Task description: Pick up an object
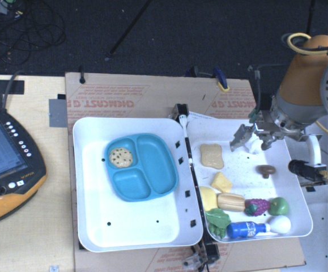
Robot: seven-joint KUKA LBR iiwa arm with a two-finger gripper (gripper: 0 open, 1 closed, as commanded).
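My gripper (252,140) hangs over the back of the right bin (299,197), its fingers spread open with nothing between them. A slice of toast (212,156) lies just to its lower left, and a small brown piece (266,170) lies just below it. Toward the bin's front lie a yellow cheese wedge (221,182), a lemon-coloured piece (208,197), a bread roll (231,202), purple grapes (256,207), a green fruit (279,206), a green leaf (217,218), a blue bottle (246,229) and a white egg (281,225).
The left bin (96,208) holds a blue divided plate (147,169) with a cookie (120,157) in its upper-left compartment. A control pendant (8,163) rests on the bench at far left. Cardboard (130,95) lies under both bins.
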